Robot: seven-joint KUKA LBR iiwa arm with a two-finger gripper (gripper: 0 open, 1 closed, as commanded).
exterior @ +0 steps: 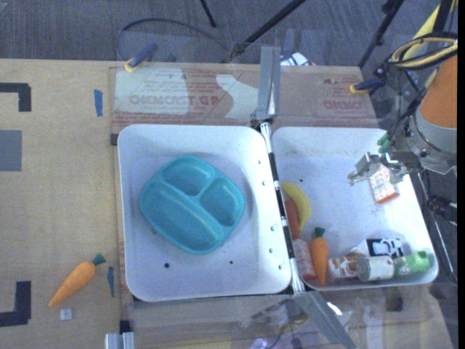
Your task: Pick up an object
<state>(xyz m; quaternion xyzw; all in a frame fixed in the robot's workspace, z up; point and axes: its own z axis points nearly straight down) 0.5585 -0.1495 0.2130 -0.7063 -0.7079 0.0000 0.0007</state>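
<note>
A blue divided plate (192, 204) lies in the left bin (138, 147).

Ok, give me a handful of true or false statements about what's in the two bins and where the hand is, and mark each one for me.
1. The blue divided plastic plate lies in the left white bin. True.
2. The hand hangs over the left bin. False: it is over the right white bin, near its far right side.
3. An orange toy carrot lies on the bench outside the bins, left of them. True.
4. The yellow toy banana rests on the blue plate. False: it lies in the right bin against the divider.
5. A second, smaller orange toy carrot sits in the right bin. True.
</note>
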